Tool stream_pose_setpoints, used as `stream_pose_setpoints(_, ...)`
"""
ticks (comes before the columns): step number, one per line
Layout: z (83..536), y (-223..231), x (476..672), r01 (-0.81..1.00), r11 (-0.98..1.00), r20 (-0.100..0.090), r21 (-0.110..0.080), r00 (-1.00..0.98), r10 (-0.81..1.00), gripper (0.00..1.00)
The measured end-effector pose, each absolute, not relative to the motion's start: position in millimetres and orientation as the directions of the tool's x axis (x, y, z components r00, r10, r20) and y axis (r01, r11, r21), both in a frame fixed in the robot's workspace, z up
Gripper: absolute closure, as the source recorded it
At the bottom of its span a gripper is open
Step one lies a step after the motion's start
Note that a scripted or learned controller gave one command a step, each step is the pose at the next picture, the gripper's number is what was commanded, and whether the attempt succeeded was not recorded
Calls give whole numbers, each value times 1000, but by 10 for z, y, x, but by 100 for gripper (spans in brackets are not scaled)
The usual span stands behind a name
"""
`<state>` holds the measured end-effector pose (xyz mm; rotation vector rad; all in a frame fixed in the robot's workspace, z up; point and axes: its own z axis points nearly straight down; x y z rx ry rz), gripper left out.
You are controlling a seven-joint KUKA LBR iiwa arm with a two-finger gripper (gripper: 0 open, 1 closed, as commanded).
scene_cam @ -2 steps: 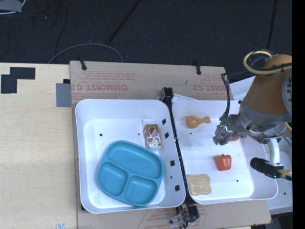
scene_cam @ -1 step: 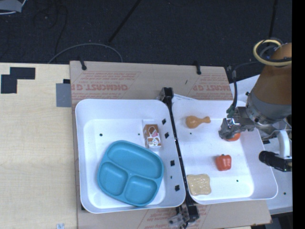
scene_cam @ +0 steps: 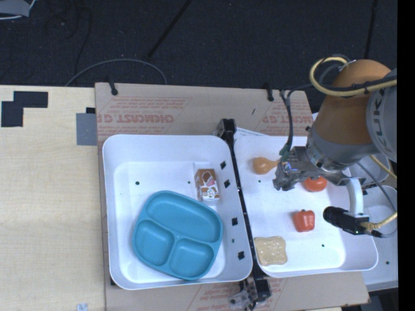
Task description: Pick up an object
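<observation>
Beside the pincer (scene_cam: 285,177), a glossy round tomato (scene_cam: 316,184).

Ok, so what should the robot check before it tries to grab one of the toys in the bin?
1. Gripper is over the right bin: ok.
2. Something to pick sits close by: ok, the tan pear-shaped toy lies just left of the gripper and the red tomato toy just to its right.
3. Fingers ready to close on a toy: cannot tell, they are too dark and small to read.
4. Nothing caught in the gripper already: cannot tell.
5. Other choices lie free: ok, the red pepper toy and the bread slice sit apart from each other.
6. Left bin things out of the way: ok, the blue divided plate and small box lie across the divider.
</observation>
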<state>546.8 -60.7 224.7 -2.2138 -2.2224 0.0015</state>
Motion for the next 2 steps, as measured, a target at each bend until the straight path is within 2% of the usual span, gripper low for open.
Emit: stream_pose_setpoints(2,2130,539,5611,1000,3,0,-4,-3,1000,100)
